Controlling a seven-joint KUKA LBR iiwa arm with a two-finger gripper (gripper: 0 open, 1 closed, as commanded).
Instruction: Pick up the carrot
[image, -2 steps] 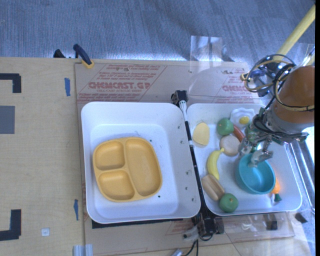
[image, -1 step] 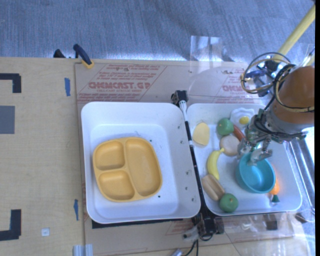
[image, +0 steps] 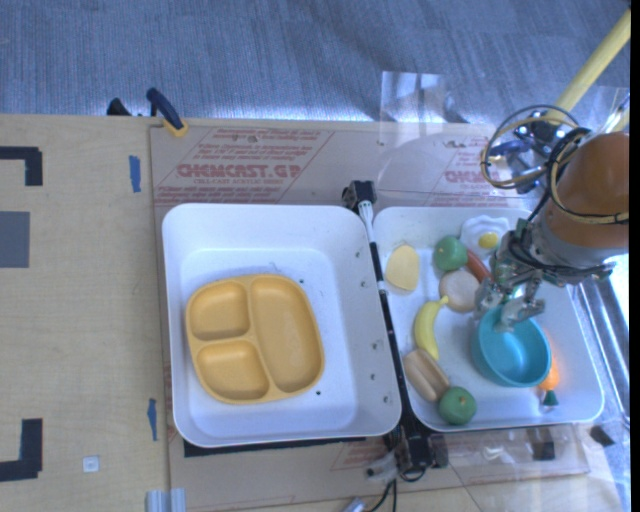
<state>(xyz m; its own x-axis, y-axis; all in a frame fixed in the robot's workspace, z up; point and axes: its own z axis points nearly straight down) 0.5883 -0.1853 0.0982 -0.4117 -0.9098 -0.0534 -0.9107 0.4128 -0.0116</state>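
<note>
Two bins side by side on the table (image: 80, 330). Left bin (image: 200, 240) holds a divided tray (image: 255, 338) near its centre. Right bin (image: 590, 395) holds the rest: bowl (image: 513, 355) toward the near right, carrot (image: 547, 383) at the bowl's right edge (touching or just beside, cannot tell). Banana (image: 428, 326) lies left of the bowl. End effector (image: 507, 300) sits over the bowl's far rim.

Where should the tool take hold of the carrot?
The carrot lies wedged between the blue bowl and the right bin's wall. Probably best to come straight down on its exposed orange body, fingers closing across its width.
</note>
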